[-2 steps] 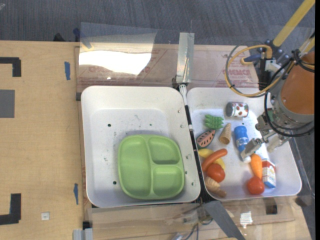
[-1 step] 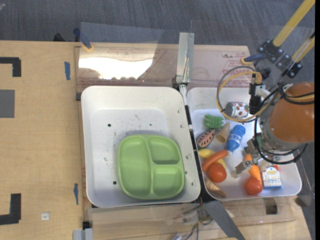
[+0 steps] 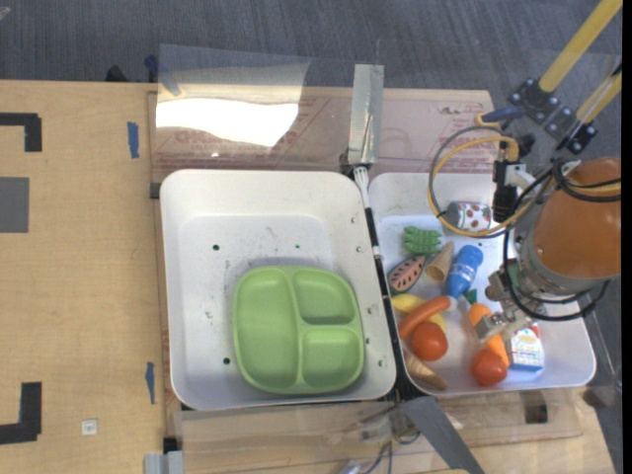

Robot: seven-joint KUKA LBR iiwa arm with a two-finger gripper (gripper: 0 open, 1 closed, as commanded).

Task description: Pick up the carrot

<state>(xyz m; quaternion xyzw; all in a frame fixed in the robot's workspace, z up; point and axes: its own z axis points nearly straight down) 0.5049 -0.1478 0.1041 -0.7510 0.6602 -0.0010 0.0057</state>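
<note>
Gripper [image 3: 497, 321] of mine low in right bin [image 3: 578, 368], state indiscernible. Carrot [image 3: 425, 313] lies among toy foods, beside tomato [image 3: 429, 342]. Left bin [image 3: 188, 205] holds green plate [image 3: 296, 329].

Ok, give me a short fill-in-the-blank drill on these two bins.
1. The divided plate is coloured ____.
2. That plate has ____ compartments.
3. The blue bottle lies in the ____ bin in the camera view.
4. The orange band belongs to the ____.

Missing words: green; three; right; arm
</note>
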